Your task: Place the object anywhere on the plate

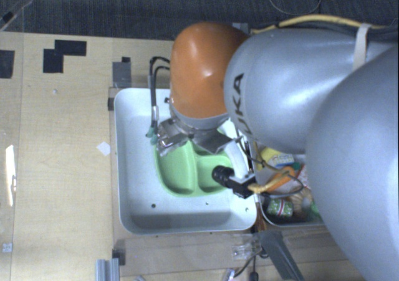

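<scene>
The arm's wrist, with its orange band (199,71), hangs directly over the left white bin (134,149) and covers most of it. In that bin lies a green divided plate (181,171), its two compartments visible below the wrist. The hand (190,139) sits low over the plate's upper edge; the wrist hides it, so its state and any load cannot be told. The object to be placed cannot be identified from this angle. To the right of the green plate, the second bin (283,202) holds a jumble of packaged items, partly hidden under the arm. A black fitting with cabling (227,179) hangs over the plate's right compartment.

Assessed risks: if the hand carries nothing, a release here achieves nothing. If it carries something, a release at the plate's upper rim could let it roll into the bin. The trailing cable could snag the plate and drag it.
</scene>
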`<control>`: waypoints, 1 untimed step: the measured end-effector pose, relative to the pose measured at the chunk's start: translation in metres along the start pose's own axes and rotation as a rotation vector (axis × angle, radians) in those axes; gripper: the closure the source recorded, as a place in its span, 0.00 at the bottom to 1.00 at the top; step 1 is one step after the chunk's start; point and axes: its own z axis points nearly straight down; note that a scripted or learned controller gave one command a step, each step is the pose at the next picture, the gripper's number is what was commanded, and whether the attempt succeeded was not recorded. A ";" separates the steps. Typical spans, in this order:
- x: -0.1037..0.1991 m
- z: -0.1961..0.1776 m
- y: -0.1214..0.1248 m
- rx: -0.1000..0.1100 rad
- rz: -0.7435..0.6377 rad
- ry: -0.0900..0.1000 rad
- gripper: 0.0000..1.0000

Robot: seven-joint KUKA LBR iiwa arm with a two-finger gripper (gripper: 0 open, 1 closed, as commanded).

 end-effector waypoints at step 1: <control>-0.044 -0.062 0.046 -0.003 0.023 -0.001 1.00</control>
